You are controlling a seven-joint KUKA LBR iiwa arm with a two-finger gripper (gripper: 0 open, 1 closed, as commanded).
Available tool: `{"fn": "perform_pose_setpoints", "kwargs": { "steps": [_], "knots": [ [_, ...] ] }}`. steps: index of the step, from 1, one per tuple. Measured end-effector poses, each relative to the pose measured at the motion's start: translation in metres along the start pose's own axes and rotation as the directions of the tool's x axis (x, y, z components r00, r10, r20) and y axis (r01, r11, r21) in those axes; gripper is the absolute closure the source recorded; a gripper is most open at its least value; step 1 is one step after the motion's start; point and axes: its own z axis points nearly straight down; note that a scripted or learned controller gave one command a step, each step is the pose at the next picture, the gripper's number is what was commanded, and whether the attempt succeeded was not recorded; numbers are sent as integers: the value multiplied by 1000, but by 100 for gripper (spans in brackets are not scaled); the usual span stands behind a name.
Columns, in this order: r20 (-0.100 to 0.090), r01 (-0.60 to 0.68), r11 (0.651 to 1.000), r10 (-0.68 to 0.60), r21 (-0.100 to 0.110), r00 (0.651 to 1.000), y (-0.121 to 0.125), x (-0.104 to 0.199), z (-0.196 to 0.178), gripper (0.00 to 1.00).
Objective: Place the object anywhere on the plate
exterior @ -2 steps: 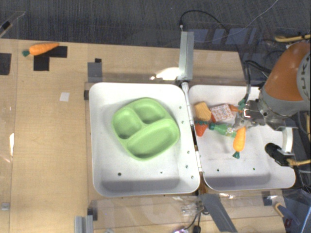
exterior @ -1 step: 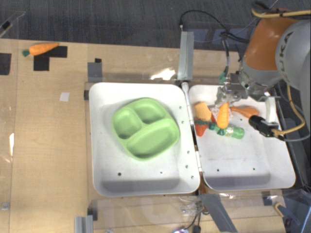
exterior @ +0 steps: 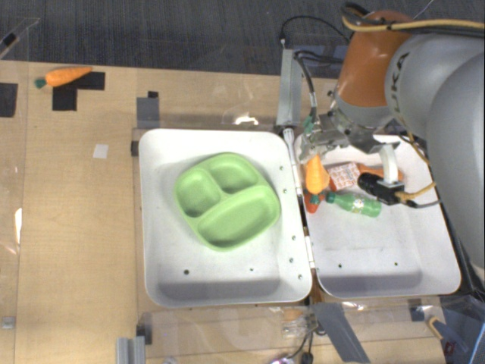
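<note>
1. The grey arm [exterior: 432, 89], with its orange band [exterior: 369, 59] above the wrist, reaches in from the right and hangs over the upper left corner of the right bin [exterior: 394, 268], presumably because the loose objects are clustered there
2. The two white bins sit side by side with their inner rims touching; the left bin [exterior: 159, 271] serves as the drop-off side, so a carried object need only cross the shared rim
3. The green plate [exterior: 227, 199], divided into three compartments, lies flat and somewhat turned in the middle of the left bin, with nothing on it, so the placing is not yet done
4. The gripper [exterior: 327, 139] is low over the cluster, its body hiding the tips; whether it is released, clenched or grasping anything cannot be told
5. A green bottle [exterior: 358, 204] with a red cap lies on its side on the right bin floor, near the left wall
6. An orange carrot-like piece [exterior: 315, 175], the likely object, sits just below the gripper against the left wall; whether it is touched cannot be told
7. A small red-and-white packet [exterior: 343, 175] lies just beside it
8. A second carrot [exterior: 67, 76] lies on the bench, well apart from both bins
</note>
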Motion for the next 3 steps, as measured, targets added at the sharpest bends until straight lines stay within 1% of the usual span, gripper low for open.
{"fn": "perform_pose_setpoints", "kwargs": {
  "steps": [1,2,3],
  "knots": [
    [1,93,996,-93,1,996,-30,58,0,100],
    [-2,310,951,-310,0,951,-34,118,0,100],
    [-2,310,951,-310,0,951,-34,118,0,0]
  ]
}}
